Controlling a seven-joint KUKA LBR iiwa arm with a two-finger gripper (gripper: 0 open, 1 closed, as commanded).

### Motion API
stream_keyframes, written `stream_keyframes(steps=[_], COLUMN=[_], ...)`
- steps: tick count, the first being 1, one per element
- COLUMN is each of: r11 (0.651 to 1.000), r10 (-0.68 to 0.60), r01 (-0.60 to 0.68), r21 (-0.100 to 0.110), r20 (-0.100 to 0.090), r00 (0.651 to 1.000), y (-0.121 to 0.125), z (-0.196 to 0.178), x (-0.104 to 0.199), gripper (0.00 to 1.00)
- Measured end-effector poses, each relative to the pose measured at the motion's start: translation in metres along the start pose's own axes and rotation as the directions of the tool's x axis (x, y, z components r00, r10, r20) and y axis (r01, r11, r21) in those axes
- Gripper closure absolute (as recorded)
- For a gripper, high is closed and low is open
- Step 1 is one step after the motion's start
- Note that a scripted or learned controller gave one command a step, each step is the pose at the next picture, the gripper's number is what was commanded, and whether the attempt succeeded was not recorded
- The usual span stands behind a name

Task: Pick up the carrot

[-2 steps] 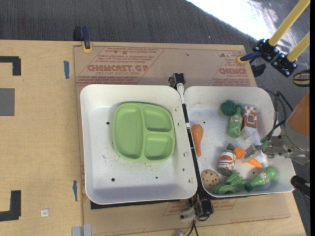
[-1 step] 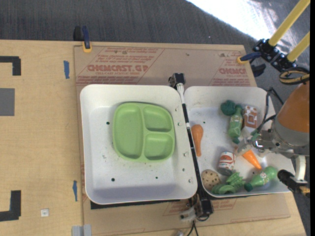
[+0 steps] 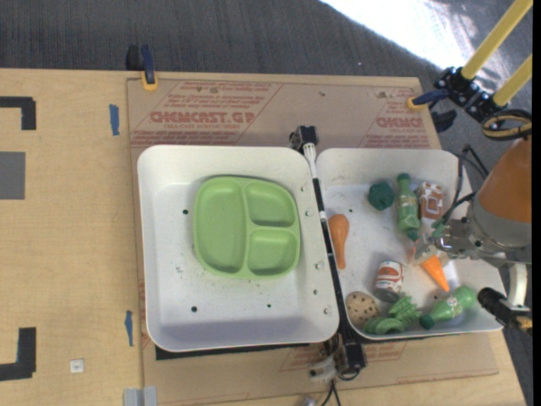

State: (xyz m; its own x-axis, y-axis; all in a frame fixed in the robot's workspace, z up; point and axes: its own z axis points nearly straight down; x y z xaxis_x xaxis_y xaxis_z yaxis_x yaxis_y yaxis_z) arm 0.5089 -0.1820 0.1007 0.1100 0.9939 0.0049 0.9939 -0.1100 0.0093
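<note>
Wooden table [image 3: 68, 252] carries two shallow white bins. Left white bin [image 3: 161, 252] holds a green three-compartment plastic plate [image 3: 247, 225]. Right white bin [image 3: 355, 184] holds mixed toy food. Grey arm with orange band [image 3: 511, 193] is cut off at the right edge. Pincer [image 3: 441, 245]: state cannot be determined. Long orange carrot [image 3: 339, 238] lies at the bin's left wall, well apart from the pincer.
</note>
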Motion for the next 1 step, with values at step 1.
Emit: stream_keyframes(steps=[1], r11=[0.984], r10=[0.178], r01=[-0.178], r21=[0.008], r20=[0.006], r00=[0.984], y=[-0.0003], z=[-0.071], x=[0.0617], gripper=[1.0])
